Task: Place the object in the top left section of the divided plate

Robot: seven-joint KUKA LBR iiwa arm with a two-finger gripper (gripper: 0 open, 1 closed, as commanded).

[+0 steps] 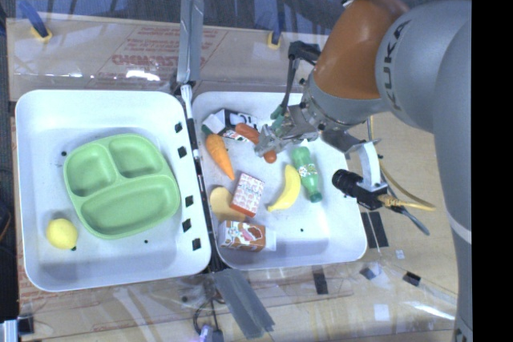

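Observation:
A green divided plate (122, 185) lies in the left bin (32, 196), with two small sections at its far side and one large section at its near side. My gripper (271, 142) hangs low over the far middle of the right bin (341, 240), just above a small red item (271, 157) and next to a reddish-orange piece (247, 133). A green bottle (305, 172) lies just right of the gripper. The arm hides the bin's far right corner.
The right bin also holds a carrot (220, 155), a banana (286, 189), a patterned box (248, 195), a brown carton (242, 235) and a black-and-white packet (227, 122). A yellow lemon (62, 233) sits in the left bin's near left corner.

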